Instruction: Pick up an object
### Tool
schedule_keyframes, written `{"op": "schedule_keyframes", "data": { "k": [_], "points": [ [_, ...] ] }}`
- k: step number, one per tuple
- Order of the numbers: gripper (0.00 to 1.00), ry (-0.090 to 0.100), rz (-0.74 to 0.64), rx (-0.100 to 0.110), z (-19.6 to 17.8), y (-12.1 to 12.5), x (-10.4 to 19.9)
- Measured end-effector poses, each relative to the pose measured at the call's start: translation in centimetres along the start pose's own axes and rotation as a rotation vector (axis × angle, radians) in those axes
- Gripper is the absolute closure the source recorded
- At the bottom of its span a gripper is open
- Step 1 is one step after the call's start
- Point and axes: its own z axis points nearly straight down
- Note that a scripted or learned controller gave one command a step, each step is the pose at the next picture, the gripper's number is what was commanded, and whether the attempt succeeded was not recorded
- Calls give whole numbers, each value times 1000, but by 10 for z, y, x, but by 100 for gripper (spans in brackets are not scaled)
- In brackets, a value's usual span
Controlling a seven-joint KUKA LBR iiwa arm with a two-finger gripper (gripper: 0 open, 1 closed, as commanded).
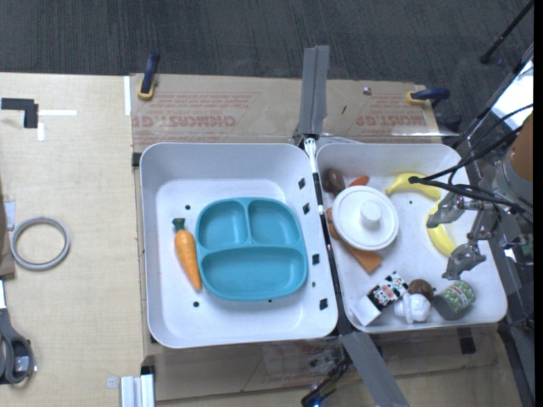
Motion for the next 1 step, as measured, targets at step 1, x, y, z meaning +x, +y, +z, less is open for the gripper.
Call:
{"op": "schedule_keyframes", "data": {
  "k": [1],
  "points": [
    [0,-2,227,1,145,-65,-55]
  ]
}}
